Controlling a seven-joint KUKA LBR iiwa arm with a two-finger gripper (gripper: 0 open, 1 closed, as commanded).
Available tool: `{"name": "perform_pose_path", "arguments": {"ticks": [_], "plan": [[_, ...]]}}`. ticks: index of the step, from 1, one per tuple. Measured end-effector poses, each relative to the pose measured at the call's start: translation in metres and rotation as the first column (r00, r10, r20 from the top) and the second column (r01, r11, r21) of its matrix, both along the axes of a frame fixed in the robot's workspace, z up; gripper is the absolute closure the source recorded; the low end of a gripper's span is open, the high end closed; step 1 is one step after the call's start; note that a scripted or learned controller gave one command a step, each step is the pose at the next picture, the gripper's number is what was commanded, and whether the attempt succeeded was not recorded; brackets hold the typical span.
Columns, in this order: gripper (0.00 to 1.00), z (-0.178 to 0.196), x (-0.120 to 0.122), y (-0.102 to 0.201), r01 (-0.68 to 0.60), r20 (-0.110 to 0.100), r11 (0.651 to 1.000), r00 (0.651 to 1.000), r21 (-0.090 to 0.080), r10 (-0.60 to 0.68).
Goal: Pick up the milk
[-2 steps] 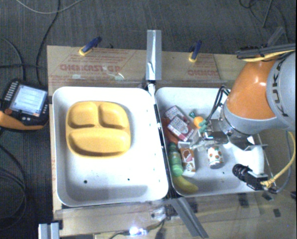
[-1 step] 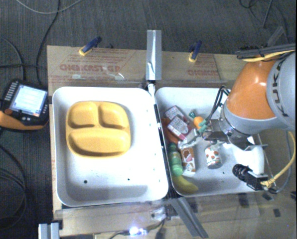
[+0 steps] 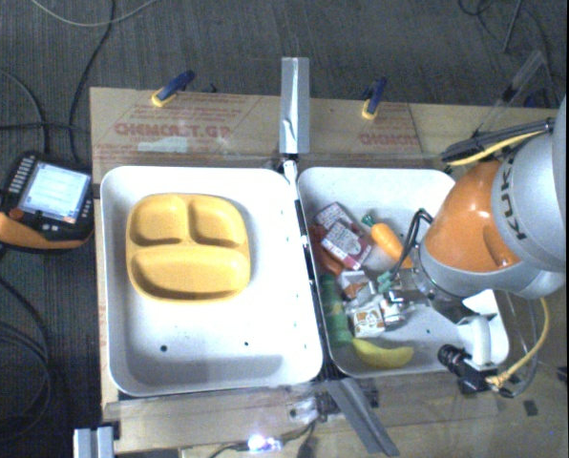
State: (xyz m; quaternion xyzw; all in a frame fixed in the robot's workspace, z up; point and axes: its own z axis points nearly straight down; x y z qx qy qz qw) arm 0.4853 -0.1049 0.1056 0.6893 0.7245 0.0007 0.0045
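Small white milk carton with dark print lying tilted on its side, lower middle of the right-hand shallow white bin, roughly 7 o'clock from bin centre. Likely light, thin card walls, stiff across flat faces but crushable at the edges; probably a bit slick on the printed coating. Best taken across the two broad flat faces near mid-body, not at the folded top. Two-finger gripper just at 1 o'clock of the carton, low in the clutter, touching or nearly touching its upper edge; finger state impossible to tell, tips lost among metal parts and items, carton not seen between fingers. Yellow banana right below the carton at 6 o'clock, close enough to get bumped. Green long item at 9 o'clock, along the bin's left wall. Red and white packets at 11 o'clock, orange carrot with green top at 12 o'clock. Grey arm with orange band entering from 3 o'clock, covering much of the bin's right side. Yellow compartment tray well apart at 9 o'clock, in the left-hand white bin. Judged: grasp being lined up or attempted, pick not yet confirmed.
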Motion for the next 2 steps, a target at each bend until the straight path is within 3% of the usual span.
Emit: {"name": "perform_pose_path", "arguments": {"ticks": [1, 2], "plan": [[1.0, 0.007, -0.001, 0.002, -0.003, -0.006, 1.0, 1.0, 0.004, 0.003], [1.0, 0.098, 0.059, 0.035, -0.007, -0.011, 1.0, 1.0, 0.001, 0.007]]}}
